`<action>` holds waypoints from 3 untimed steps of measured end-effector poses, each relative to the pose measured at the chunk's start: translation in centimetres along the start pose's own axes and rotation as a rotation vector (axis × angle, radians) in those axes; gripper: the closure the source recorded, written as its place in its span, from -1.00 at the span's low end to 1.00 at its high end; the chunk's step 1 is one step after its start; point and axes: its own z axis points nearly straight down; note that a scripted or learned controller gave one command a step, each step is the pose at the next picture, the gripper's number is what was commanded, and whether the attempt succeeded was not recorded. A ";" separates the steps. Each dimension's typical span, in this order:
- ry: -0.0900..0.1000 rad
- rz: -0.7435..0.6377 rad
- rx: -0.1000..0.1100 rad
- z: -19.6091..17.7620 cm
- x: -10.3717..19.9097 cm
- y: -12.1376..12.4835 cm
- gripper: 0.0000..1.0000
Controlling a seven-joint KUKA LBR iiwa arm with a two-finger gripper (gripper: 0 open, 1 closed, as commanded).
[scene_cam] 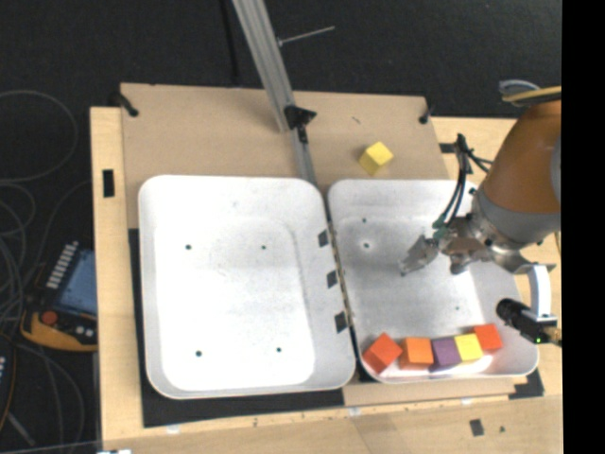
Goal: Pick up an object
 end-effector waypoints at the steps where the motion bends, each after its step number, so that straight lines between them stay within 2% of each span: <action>1: 0.000 -0.013 0.002 2.7 0.5 3.6 -1.00; 2: 0.002 -0.016 0.005 6.0 5.4 5.4 -1.00; 3: 0.001 -0.015 -0.007 -4.0 8.5 8.1 -1.00</action>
